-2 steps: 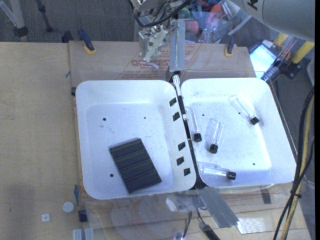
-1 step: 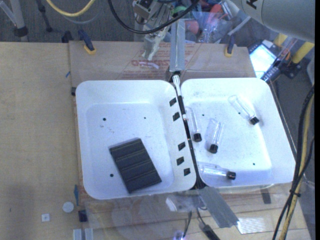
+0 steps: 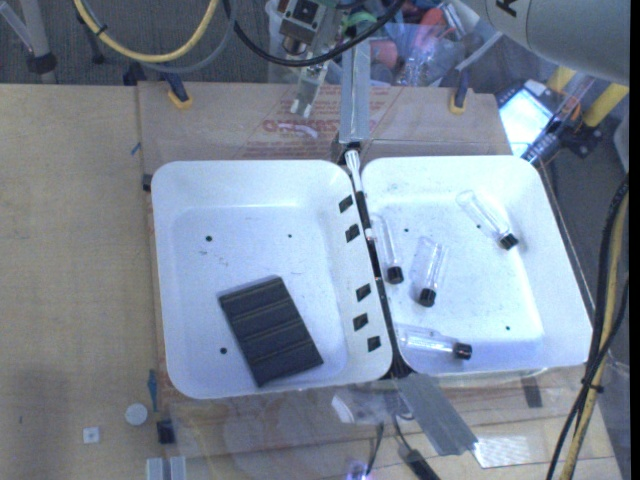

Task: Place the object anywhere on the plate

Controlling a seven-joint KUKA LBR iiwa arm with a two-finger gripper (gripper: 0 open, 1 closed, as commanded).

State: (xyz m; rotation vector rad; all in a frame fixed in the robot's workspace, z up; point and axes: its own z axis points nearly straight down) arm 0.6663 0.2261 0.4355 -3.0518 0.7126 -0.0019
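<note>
Four clear vials lie loose in the right bin (image 3: 560, 268), probably the pick stock. The nearest vial (image 3: 428, 270) lies just right of the divider (image 3: 362, 268). The dark ribbed plate (image 3: 270, 330) lies flat left of the divider, in the left bin (image 3: 190, 208), ready to receive one. The arm (image 3: 560, 13) hangs high beyond the divider's far end. The gripper (image 3: 305, 103) grasps no vial; its spread cannot be told.

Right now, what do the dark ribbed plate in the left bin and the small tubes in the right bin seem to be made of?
The dark ribbed plate looks like matte dark grey plastic or rubber: dull, no glare, moulded ridges across it. The tubes look like clear plastic or glass, since the white right bin shows through them; their black caps look like plastic. The view cannot settle glass versus plastic.
</note>
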